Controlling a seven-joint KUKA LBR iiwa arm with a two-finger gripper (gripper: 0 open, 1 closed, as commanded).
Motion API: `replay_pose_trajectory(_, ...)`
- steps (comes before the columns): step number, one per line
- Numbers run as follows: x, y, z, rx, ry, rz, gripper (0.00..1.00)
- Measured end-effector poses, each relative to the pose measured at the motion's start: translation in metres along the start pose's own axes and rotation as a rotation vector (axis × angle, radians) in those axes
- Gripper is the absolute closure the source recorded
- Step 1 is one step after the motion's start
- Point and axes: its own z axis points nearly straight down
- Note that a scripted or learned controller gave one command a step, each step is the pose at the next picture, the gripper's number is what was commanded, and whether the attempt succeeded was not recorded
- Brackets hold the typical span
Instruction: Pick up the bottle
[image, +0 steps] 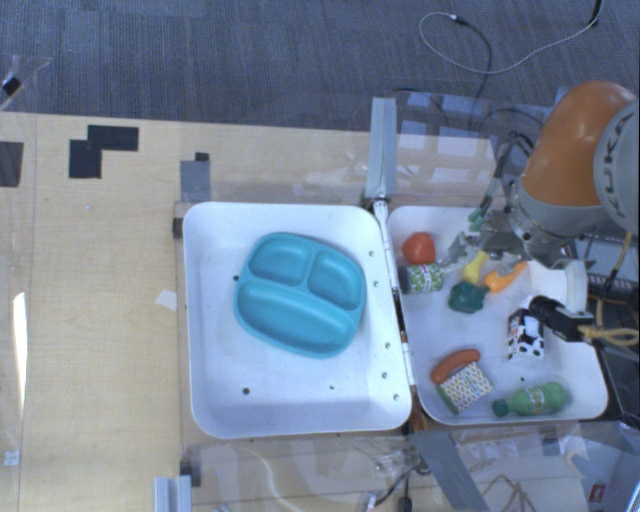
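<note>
Glossy plastic bottle (531, 400); smooth white bins (200, 330); wood-look bench (90, 320).

One fixed overhead camera, slanted down on both white bins (200, 330), moderately near.

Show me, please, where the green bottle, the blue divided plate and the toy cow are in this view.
green bottle (532, 400), camera view, middle of its body.
blue divided plate (300, 293), camera view, its central ridge.
toy cow (526, 339), camera view, its body.
</note>
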Motion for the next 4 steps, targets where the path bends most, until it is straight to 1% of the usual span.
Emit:
replay_pose_trajectory(1,0.003,-0.002,0.091,-0.002,0.000,0.170,0.00)
replay_pose_trajectory(2,-0.006,0.018,0.109,-0.007,0.002,0.167,0.00)
replay_pose_trajectory(3,-0.005,0.021,0.098,-0.012,0.004,0.165,1.00)
replay_pose_trajectory(4,-0.005,0.021,0.098,-0.012,0.004,0.166,0.00)
